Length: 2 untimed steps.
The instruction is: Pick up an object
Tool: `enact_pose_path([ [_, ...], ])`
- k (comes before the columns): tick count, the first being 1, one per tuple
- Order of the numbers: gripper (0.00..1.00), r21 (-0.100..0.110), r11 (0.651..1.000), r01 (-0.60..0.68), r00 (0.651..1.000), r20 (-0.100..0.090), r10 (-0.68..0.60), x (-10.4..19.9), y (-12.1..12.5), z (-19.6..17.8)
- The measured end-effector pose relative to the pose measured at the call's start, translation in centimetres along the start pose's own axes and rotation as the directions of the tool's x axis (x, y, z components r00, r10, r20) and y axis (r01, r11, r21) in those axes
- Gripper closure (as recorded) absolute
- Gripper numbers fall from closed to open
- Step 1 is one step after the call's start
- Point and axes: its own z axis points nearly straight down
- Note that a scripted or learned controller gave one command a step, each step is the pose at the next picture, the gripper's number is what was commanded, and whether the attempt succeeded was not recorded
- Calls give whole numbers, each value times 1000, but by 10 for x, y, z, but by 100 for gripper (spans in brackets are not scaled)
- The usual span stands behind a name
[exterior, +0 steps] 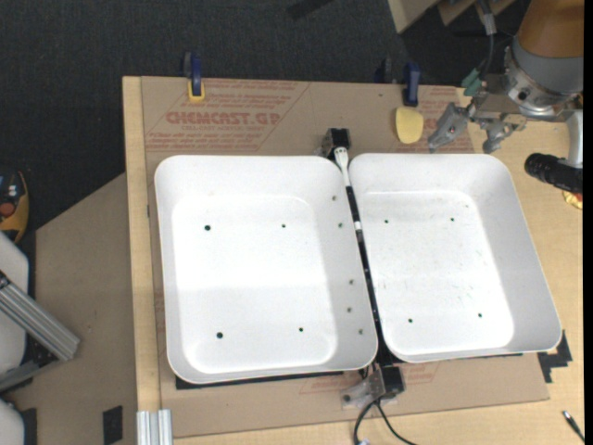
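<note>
Beyond the far edge of the right bin [519, 202], near the bench's [139, 248] far right corner, the gripper [473, 133] hangs over the cardboard sheet rather than over either bin. Its two grey fingers [448, 128] are spread apart with bare cardboard showing between them; they hold nothing. Above it rise the grey wrist and the orange band [554, 21] of the arm. Just beside the gripper, toward the bench's middle, a small pale yellow object [409, 124] lies on the cardboard, close to the far rim of the right bin and clear of the fingers. A blue clamp [411, 82] grips the far edge of the cardboard just behind it. The left bin [171, 248] sits touching the right bin along a dark seam down the middle.
</note>
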Motion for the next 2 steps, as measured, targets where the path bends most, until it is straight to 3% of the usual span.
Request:
enact_pose_path([
  [1, 0, -21, 1000, 1, 1000, 4, 0, -1, -56, -201],
  [2, 100, -6, 1000, 2, 1000, 3, -2, 0, -54, -200],
])
